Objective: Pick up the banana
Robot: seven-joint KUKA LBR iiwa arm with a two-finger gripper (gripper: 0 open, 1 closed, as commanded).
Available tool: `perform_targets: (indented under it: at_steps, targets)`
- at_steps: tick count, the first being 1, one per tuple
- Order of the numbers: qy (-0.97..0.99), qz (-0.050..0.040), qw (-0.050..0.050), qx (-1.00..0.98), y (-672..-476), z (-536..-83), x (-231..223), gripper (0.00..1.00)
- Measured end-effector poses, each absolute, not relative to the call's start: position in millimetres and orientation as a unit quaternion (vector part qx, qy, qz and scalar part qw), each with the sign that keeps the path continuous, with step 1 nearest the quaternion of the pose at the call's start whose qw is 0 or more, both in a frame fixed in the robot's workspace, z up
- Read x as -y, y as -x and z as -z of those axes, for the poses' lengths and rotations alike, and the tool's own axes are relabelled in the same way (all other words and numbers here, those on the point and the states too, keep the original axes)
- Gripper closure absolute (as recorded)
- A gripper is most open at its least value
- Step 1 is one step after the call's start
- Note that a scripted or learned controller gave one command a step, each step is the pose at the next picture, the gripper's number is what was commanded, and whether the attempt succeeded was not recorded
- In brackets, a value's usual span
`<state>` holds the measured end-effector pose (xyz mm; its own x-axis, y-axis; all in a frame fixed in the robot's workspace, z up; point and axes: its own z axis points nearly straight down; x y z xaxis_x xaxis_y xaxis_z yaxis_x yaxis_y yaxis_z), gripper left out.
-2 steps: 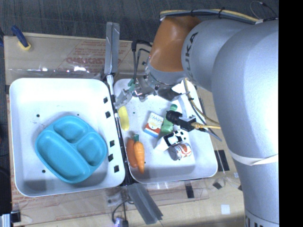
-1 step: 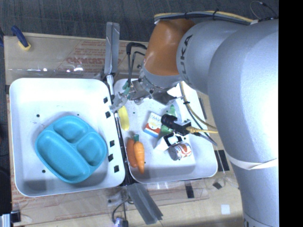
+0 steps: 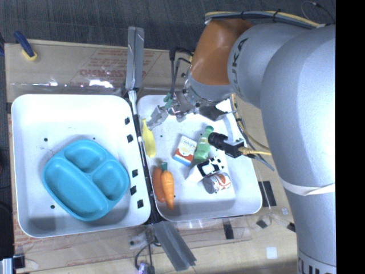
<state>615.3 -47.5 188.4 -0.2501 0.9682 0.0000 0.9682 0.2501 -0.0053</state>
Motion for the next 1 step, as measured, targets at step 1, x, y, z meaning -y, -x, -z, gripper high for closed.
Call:
perform_targets:
  at_steps: [1]
  targets:
    - [0.589,-0.0029,0.004,0.808,-613.1,-187.5,19.7,0.0]
